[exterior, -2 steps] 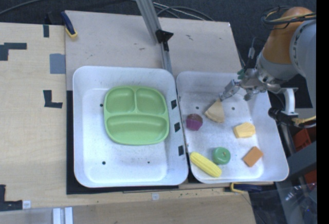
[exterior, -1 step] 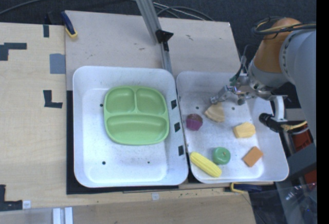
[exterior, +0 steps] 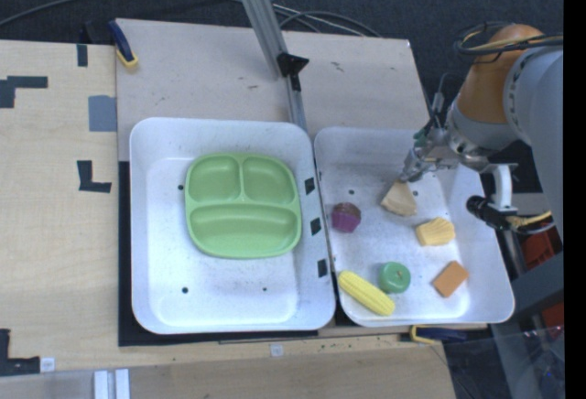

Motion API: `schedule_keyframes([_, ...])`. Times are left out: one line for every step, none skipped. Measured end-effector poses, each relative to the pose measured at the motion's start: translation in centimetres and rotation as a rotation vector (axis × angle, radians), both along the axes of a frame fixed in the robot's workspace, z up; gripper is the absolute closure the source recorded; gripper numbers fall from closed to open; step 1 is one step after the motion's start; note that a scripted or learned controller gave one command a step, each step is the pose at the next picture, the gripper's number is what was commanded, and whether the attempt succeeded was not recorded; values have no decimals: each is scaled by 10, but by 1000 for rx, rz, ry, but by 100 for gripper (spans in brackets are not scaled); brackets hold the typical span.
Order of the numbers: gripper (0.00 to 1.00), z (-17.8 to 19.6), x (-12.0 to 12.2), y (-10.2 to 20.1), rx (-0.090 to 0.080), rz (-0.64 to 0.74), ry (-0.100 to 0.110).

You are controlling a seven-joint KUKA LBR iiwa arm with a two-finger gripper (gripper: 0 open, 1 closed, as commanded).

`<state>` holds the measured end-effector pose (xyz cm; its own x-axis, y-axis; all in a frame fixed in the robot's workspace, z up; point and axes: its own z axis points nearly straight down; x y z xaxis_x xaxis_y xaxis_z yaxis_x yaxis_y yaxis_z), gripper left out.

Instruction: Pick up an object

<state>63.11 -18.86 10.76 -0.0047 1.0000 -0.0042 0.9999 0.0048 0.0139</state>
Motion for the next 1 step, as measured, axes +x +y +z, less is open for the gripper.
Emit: schedule_keyframes([100,63,-3,0,2,-3,8])
